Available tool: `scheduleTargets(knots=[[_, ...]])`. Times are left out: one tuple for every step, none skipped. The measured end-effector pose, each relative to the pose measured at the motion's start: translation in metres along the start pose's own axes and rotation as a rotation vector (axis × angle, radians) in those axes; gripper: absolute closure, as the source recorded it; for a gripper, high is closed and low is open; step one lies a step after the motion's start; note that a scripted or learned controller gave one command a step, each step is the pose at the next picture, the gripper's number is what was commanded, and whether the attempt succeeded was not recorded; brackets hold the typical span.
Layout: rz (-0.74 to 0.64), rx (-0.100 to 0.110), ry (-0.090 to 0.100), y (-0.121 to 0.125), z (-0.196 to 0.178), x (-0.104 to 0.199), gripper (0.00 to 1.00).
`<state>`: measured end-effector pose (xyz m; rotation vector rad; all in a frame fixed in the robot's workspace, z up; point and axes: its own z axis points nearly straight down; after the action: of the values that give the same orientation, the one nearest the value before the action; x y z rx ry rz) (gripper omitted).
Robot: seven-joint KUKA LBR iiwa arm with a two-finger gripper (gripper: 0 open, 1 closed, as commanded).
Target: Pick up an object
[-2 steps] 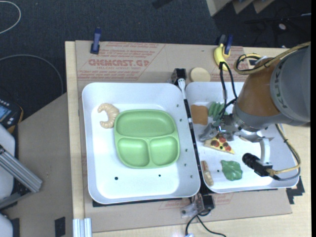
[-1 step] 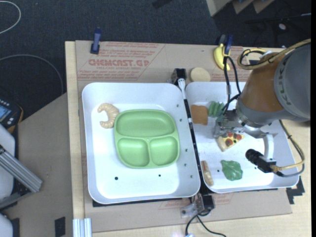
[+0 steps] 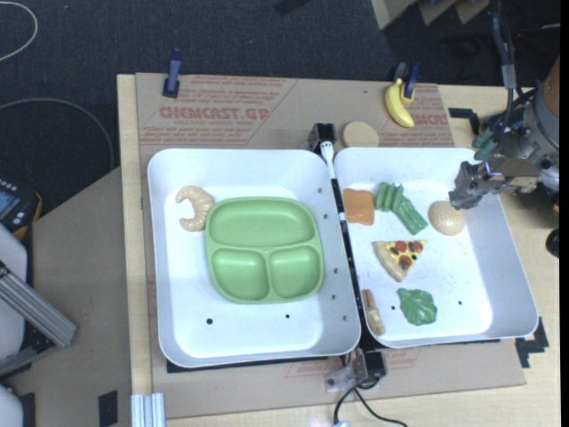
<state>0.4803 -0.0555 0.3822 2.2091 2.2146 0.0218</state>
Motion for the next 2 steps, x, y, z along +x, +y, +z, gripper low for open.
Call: scheduleTargets(knots=[[0.000,0.030,0.001,0.034,0.118,0.025,1.00],[-0.001,0.023,0.000,0.110,0.206,0.043,1.00]])
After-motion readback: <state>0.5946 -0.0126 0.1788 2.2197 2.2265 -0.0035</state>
